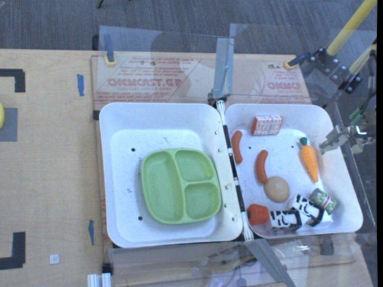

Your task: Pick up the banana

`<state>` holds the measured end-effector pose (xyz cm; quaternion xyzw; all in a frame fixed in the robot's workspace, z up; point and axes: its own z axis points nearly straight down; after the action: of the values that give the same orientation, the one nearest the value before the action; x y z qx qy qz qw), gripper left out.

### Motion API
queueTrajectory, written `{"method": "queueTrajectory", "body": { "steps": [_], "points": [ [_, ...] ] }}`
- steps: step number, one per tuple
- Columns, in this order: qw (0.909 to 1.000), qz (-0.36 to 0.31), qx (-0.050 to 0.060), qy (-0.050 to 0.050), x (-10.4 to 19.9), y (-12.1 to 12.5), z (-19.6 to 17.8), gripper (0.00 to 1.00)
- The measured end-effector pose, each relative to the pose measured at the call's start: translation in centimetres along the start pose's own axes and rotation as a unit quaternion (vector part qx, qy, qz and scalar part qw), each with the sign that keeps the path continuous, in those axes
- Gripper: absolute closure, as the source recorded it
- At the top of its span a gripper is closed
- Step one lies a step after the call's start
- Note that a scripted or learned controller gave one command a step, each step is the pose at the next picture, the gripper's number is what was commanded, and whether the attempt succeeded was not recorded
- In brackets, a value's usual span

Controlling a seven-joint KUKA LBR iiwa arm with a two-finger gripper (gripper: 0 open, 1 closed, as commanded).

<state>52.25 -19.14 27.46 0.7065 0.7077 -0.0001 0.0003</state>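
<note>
We see no banana among the carrot (pixel 309 162) and sausages (pixel 261 165) in the right bin (pixel 341 166); we cannot tell the claw's state, and a wrong grab looks likely.

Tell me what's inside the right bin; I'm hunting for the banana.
The right bin holds a carrot, two sausages, a red box, a tan ball, a red piece and a cow toy. No banana is visible; anything beneath these is covered.
</note>
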Motion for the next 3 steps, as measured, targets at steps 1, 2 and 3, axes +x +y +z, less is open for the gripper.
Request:
{"method": "queueTrajectory", "body": {
  "steps": [1,2,3],
  "points": [
    [0.9956,-0.094,0.0,0.001,8.6,-0.1,17.3,0.0],
    [0.9947,-0.103,0.0,0.0,10.5,1.7,9.0,0.0],
    [0.987,-0.161,-0.003,-0.001,9.5,7.4,18.9,0.0]
  ]
}}
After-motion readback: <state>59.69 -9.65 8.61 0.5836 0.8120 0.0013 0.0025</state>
